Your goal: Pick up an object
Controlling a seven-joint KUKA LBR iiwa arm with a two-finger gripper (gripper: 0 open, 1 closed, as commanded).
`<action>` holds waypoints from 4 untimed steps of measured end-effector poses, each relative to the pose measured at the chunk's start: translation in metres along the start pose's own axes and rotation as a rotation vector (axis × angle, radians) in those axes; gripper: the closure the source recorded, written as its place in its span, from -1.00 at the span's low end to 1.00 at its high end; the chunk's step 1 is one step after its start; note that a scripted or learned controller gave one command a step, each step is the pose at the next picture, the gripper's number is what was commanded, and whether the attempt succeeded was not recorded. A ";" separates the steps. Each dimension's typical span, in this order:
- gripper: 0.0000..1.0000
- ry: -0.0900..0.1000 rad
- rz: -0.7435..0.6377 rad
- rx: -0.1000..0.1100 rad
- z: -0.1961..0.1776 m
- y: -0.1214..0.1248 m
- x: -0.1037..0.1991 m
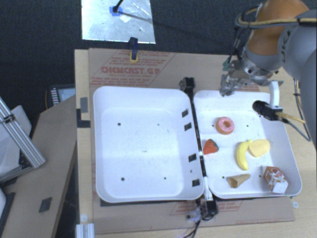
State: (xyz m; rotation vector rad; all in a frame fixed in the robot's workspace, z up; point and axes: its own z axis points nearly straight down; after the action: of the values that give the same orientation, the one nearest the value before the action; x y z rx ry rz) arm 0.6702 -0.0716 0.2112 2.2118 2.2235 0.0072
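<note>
The right bin (282, 148) holds a pink donut (225, 125), a red strawberry (211, 147), a yellow banana (241, 155), a pale yellow wedge (259, 148), a tan cone (238, 181) and a red and white box (274, 178). My gripper (229, 89) hangs over the bin's far edge, above and behind the donut, with nothing seen between its fingers. All the objects lie on the bin floor, apart from the gripper.
The left bin (143, 143) sits beside the right one, with black clips (190, 128) along the shared wall. A black part with a cable (265, 109) juts over the right bin's far right. A shiny sheet (119, 14) lies beyond the bench.
</note>
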 end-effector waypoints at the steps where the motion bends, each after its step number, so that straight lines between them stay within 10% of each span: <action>1: -1.00 0.000 0.000 0.001 0.000 0.000 0.000; 2: -1.00 0.000 0.006 0.011 0.127 -0.004 -0.029; 3: 1.00 -0.001 0.004 0.002 0.109 -0.001 -0.027; 4: -1.00 -0.001 0.004 0.003 0.109 -0.001 -0.027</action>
State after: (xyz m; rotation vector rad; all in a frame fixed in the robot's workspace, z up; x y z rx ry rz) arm 0.6699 -0.0990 0.1022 2.2172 2.2202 0.0036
